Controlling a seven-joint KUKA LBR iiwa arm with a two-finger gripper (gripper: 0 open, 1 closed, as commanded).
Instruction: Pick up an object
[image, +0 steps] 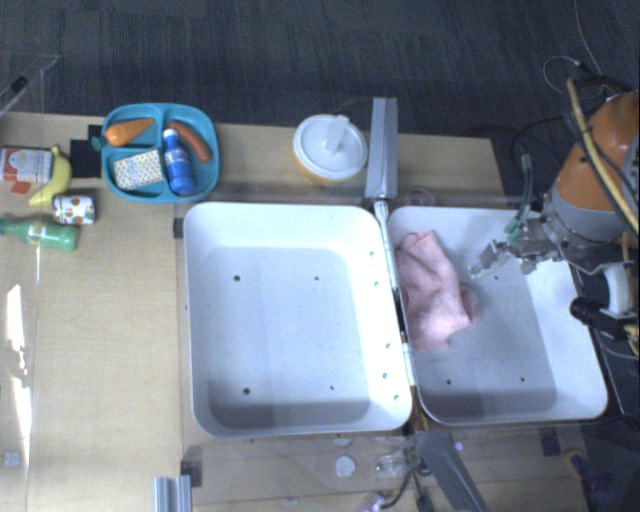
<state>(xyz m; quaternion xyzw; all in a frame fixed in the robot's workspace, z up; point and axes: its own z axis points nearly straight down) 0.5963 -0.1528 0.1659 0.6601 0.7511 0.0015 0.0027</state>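
A pink cloth (433, 288) lies crumpled against the right bin's (520, 400) left wall. Just beyond and right of it, the gripper (490, 258) hangs with fingers spread, holding nothing, on the arm (590, 190) reaching from the bench's right edge.

Crumpled pink cloth (432, 289) lies against right bin's (560, 400) left wall.

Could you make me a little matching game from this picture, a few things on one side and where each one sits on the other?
Things:
1. pink cloth
2. blue tray
3. white lidded cup
4. banana

Places:
A. on the bench behind the two bins
B. in the right bin
C. near the bench's far left edge
D. on the bench behind the left bin's left corner

Pairs: 1-B, 2-D, 3-A, 4-C
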